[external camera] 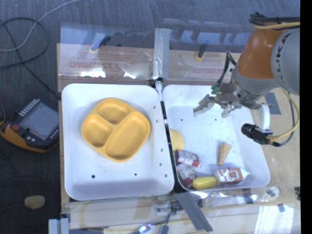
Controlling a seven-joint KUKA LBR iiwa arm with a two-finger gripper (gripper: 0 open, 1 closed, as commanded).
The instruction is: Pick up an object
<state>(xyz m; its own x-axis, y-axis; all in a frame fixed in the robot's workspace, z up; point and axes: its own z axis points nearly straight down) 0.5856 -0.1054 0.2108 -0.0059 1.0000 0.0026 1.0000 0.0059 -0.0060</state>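
Two-finger grey gripper (214, 108) hangs over the right white plastic bin (253, 172) with jaws spread, nothing between them. Small tan ice-cream cone (223, 152) lies just below it, untouched.

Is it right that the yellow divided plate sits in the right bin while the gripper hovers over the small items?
Not quite. The camera view shows the yellow divided plate in the left bin, not the right. The gripper does hover over the right bin holding the small items.
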